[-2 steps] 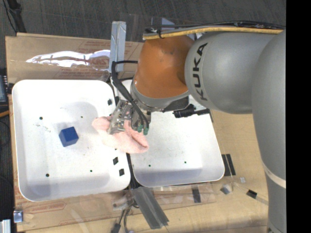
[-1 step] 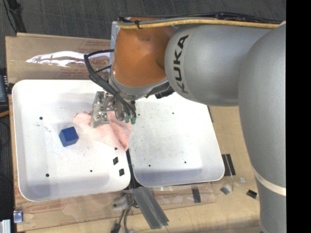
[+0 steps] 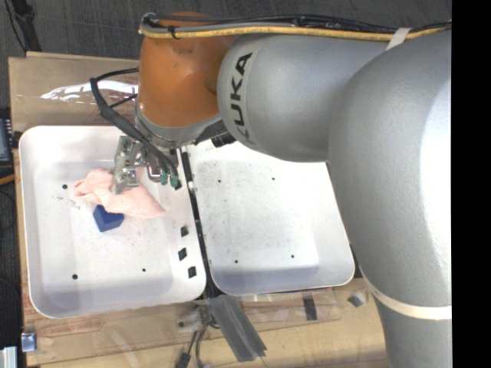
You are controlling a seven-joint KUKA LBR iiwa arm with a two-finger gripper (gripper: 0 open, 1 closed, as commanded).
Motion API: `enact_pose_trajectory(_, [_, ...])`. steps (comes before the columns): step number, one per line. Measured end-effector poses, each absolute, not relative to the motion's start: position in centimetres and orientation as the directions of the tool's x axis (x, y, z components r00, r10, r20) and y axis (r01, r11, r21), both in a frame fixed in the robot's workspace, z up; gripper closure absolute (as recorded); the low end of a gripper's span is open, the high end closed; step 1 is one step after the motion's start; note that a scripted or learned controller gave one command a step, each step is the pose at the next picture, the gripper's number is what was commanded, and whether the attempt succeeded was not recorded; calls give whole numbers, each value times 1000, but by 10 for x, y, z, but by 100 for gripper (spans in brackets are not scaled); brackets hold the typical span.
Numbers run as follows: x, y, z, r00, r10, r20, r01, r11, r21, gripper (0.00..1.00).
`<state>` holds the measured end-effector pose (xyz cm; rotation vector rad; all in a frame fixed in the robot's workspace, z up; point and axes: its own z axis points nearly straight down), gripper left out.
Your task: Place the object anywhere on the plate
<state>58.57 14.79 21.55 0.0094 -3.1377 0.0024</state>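
Note:
A pink plate [image 3: 136,202], pale and flat, lies in the left bin [image 3: 46,274] toward its upper middle. A small blue object [image 3: 107,219] rests at the plate's lower left edge, touching it. My gripper [image 3: 126,176] hangs over the plate's upper part, just above and to the right of the blue object. The grey arm with its orange band [image 3: 173,67] reaches in from the right and covers the bin's back right corner. Nothing shows between the gripper's fingers.
The right bin [image 3: 268,221] lies beside the left one, with a dark divider edge [image 3: 192,213] between them. The big grey arm body [image 3: 383,144] covers the right side. Brown bench board [image 3: 61,79] shows behind the bins.

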Motion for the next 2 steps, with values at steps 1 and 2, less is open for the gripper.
enact_pose_trajectory(1, [594,198,228,-1000,-7,2,-7,1000,-2,100])
enact_pose_trajectory(2, [594,198,228,-1000,-7,2,-7,1000,-2,0])
